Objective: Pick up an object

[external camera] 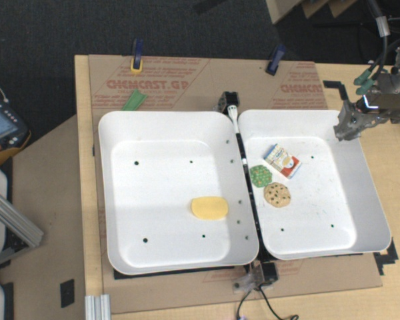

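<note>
Two shallow white plastic bins sit side by side: the left bin [120, 199] holds a yellow oval piece [209, 208]; the right bin [360, 199] holds a small white-and-blue carton [281, 160], a brown speckled cookie [277, 195] and a green disc [260, 175]. The grey gripper [347, 127] hovers at the right bin's far right corner, holding nothing; whether it is open, I cannot tell. This looks like the approach step: next it must travel left and descend over one item.

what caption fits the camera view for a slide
Gripper above right bin's far corner; carton, cookie inside.
</note>
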Available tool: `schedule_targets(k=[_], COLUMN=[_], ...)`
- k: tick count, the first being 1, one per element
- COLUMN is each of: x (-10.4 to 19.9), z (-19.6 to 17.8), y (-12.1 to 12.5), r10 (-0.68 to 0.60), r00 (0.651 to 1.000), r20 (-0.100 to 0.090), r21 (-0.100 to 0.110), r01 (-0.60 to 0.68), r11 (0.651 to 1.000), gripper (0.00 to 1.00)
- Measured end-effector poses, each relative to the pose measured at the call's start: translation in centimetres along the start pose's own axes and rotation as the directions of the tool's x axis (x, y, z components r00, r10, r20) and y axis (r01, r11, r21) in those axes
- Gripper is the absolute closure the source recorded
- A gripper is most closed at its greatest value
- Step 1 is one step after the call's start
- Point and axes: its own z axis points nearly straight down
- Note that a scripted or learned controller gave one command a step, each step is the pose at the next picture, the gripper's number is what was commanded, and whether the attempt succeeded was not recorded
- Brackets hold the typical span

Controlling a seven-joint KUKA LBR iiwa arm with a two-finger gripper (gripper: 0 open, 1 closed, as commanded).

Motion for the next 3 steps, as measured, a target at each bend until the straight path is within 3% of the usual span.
schedule_targets(k=[1,3], x=[3.9,3.7], z=[5.4,3.0], y=[-0.3,-0.1], r10=[-0.002,0.001], r00=[1.000,1.000], r20=[-0.003,-0.001], r21=[0.016,0.003], r01=[0.002,-0.001], r11=[1.000,1.000], gripper=[1.00,1.00])
